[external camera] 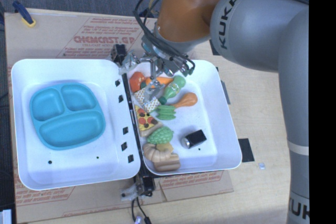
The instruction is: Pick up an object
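My gripper [154, 85] hangs over the back left part of the right bin [220, 113], its fingers reaching down into a pile of toy food. Right around the fingertips lie a red-orange tomato piece [136, 81], a checkered waffle piece [145, 99], an orange carrot [165, 80] and a green pepper [174, 87]. A drumstick [185, 100] lies just to the right. Nothing is seen lifted between the fingers. The arm's orange band [184, 8] hides the bin's back edge.
Further forward in the right bin lie a pizza slice [146, 122], green leafy pieces [160, 135], a bread piece [160, 159] and a small black box [195, 138]. The left bin [31, 165] holds a blue divided plate [67, 114]. Cardboard lies under both bins.
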### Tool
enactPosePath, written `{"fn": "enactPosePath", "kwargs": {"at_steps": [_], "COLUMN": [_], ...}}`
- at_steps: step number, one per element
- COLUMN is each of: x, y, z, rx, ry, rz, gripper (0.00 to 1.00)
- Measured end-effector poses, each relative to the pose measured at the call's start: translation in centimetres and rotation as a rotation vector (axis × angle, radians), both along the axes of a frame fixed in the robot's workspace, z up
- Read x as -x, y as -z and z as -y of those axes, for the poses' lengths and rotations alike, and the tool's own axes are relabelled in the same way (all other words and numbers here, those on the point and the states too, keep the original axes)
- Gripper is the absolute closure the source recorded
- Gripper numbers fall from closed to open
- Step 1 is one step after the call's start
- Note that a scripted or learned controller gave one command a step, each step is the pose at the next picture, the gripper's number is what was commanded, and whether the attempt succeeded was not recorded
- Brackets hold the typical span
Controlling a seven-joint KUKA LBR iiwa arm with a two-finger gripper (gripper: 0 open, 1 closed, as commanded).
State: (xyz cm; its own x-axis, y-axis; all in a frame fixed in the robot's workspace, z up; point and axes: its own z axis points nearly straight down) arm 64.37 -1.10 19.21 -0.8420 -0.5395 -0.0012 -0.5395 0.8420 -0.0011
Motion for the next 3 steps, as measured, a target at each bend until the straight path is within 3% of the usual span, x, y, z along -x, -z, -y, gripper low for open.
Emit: {"fn": "enactPosePath", "kwargs": {"at_steps": [1, 2, 3], "x": [-0.9, -0.5, -0.4], "y": [0.0, 0.0, 3.4], "z": [-0.1, 2.8, 8.8], "rx": [0.0, 0.0, -0.002], "ry": [-0.421, -0.51, -0.788], "rz": [0.0, -0.003, -0.005], "gripper": [0.0, 0.0, 0.0]}}
